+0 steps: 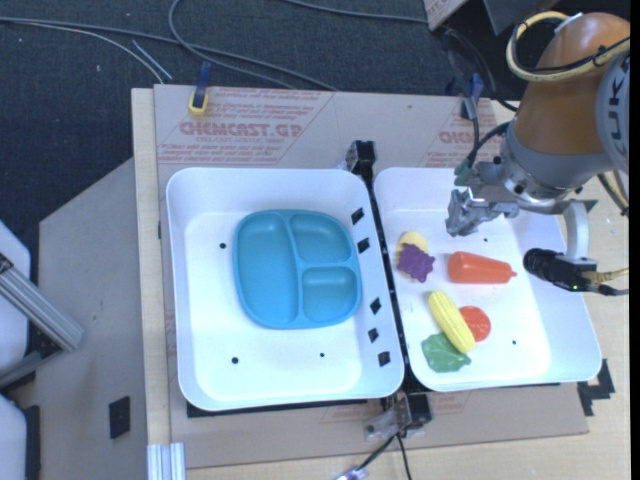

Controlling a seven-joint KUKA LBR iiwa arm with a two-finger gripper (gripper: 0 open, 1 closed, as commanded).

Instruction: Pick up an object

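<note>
My gripper (466, 218) hangs over the upper middle of the right bin (560, 358), with nothing seen in its grasp. Just below it lies an orange carrot (481, 268). To the gripper's lower left sit a small yellow toy (412, 240) and a purple toy (415, 263), touching each other. Lower in the bin, a yellow corn cob (450, 320) lies slanted against a red tomato (477, 324) and over a green leafy toy (442, 354).
The left bin (200, 348) holds a blue divided plate (297, 268). A black divider with clips (375, 268) runs between the bins. Bare white floor lies along the right bin's right side and top edge. Cables trail over the dark floor behind the bench.
</note>
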